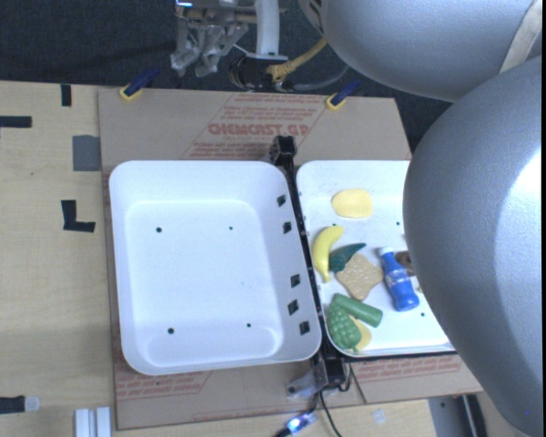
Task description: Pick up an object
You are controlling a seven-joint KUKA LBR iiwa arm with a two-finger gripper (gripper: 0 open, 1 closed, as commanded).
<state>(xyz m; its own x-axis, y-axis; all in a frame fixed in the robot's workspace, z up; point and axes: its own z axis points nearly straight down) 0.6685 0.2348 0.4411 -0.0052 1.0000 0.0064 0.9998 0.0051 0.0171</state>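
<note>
- Gripper (198,55) sat at approx 11 o'clock in the view, beyond the far edge of the bench, over dark floor, well apart from both bins. Can't tell its grip state from here; nothing visible in it.
- Arm (473,198): big grey links covered the 1 to 5 o'clock side, overlapping the right bin's (382,176) outer part.
- Left bin (127,189) lay at center-left, touching the right bin along a black clip seam.
- Candidates, all in the right bin, approx 3–4 o'clock:
  - Yellow disc (352,204), far end, alone w/ free space round it.
  - Banana (325,249), just beside the seam wall.
  - Dark green piece (348,255), touching the banana and the cracker (358,278).
  - Blue bottle (399,285), just beside the cracker, partly near the arm's shadow.
  - Green corn-like piece (351,317), near end, over smth yellow.
- Handling, my guess: look like toy food, prob. light, stiff, smooth plastic, not fragile, a bit slippery.
- Best bet prob. the yellow disc: isolated, pinch across its short width. The banana: pinch mid-body across the curve, but the wall crowds one finger. The bottle: grip across the body, may roll.
</note>
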